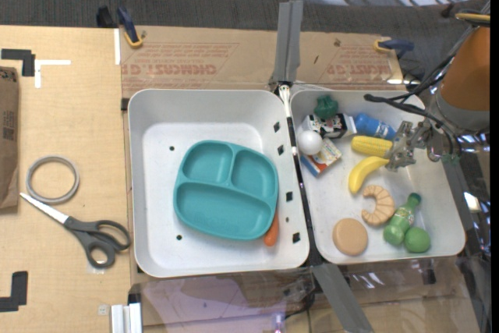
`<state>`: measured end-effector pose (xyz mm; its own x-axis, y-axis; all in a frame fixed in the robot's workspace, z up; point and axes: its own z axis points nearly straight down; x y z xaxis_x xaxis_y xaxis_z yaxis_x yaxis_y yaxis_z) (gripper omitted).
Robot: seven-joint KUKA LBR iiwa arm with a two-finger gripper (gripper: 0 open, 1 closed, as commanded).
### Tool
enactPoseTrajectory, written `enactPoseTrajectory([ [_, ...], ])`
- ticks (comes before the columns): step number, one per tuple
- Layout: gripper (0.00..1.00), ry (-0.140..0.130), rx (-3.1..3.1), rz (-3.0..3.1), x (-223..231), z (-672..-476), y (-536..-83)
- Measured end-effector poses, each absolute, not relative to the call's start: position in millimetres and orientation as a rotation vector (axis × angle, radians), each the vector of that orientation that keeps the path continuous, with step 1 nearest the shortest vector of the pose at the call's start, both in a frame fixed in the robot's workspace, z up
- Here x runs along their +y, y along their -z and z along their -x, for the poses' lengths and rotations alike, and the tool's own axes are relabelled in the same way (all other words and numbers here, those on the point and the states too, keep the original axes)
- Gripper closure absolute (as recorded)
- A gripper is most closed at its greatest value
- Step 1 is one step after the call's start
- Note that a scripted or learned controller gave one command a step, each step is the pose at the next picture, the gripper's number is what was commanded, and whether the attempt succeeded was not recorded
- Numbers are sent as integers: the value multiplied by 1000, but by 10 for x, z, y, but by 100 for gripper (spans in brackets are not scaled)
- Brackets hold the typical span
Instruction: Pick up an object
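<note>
Nearest the camera in the right bin (456,249), a tan bun (350,236) sat close to the front rim, with a green bottle (402,219) and a green ball (417,240) touching each other toward the front right corner. A croissant (380,204) lay just behind the bun, and a banana (363,171) curved behind that, with bare white floor between it and the bin's right wall. In the left bin (148,191), a teal plate (227,190) with three compartments took up the middle, leaving open floor all round, and an orange carrot (271,231) poked out from under its front right edge. Left of the bins, scissors (82,230) and a tape roll (52,178) lay on the bench. The gripper (402,151) hung low over the right bin just beside the banana's tip and a corn cob (372,145); whether anything sat between its tips could not be told. Farther back stood a white ball (310,142), a small printed box (328,125) with unreadable writing, a blue bottle (375,125) and a green toy (325,105). Behind both bins, cardboard (195,58) bore upside-down red lettering too faint to read with certainty.
</note>
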<state>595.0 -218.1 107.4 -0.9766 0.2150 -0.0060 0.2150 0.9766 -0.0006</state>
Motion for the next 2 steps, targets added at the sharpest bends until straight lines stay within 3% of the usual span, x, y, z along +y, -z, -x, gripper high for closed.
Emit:
enactPoseTrajectory([
  [1,0,1,3098,-494,-1057,-6270,-928],
  [2,100,4,3094,-488,-1057,-6283,-1032],
])
